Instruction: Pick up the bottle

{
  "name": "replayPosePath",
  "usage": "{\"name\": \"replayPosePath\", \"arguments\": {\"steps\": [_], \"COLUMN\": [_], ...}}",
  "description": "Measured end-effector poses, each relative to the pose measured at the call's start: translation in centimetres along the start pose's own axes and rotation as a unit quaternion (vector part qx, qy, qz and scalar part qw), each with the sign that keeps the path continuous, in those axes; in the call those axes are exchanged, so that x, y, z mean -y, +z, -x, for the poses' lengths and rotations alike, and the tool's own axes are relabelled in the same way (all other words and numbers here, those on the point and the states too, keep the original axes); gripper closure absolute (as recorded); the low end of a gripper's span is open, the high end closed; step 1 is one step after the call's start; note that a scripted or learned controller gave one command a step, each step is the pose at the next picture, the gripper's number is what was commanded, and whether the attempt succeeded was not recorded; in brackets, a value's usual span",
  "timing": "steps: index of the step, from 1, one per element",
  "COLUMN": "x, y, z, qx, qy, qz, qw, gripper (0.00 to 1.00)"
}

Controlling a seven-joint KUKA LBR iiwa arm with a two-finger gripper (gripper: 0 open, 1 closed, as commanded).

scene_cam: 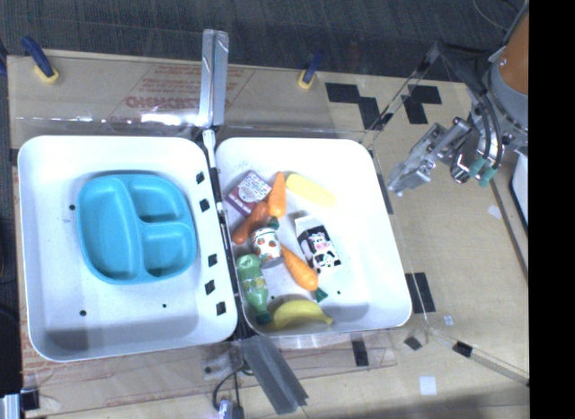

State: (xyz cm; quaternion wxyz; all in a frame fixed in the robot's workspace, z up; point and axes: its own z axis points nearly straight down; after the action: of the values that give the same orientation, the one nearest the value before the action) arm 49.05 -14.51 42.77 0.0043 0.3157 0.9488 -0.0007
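The bottle (pixel 252 283) is small and green. It lies in the right bin (pixel 377 228) near the front left corner, beside the divider wall. A banana (pixel 301 314) touches its near end and a round red and white toy (pixel 265 244) sits just behind it. My gripper (pixel 402 175) hangs outside the right bin, beyond its far right rim, well away from the bottle. Nothing shows in its grasp.
The right bin also holds two carrots (pixel 277 194) (pixel 301 269), a yellow piece (pixel 310 191), a purple packet (pixel 247 191) and a cow-patterned carton (pixel 316 246). A blue divided tray (pixel 139 226) lies in the left bin (pixel 45 255). A metal post (pixel 214 75) stands behind the bins.
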Motion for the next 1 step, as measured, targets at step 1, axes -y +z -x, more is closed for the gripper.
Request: {"name": "replayPosePath", "arguments": {"steps": [1], "x": [-0.08], "y": [-1.12], "z": [0.09], "qx": [0.002], "qy": [-0.002], "qz": [0.000], "qw": [1.0000], "gripper": [1.00]}}
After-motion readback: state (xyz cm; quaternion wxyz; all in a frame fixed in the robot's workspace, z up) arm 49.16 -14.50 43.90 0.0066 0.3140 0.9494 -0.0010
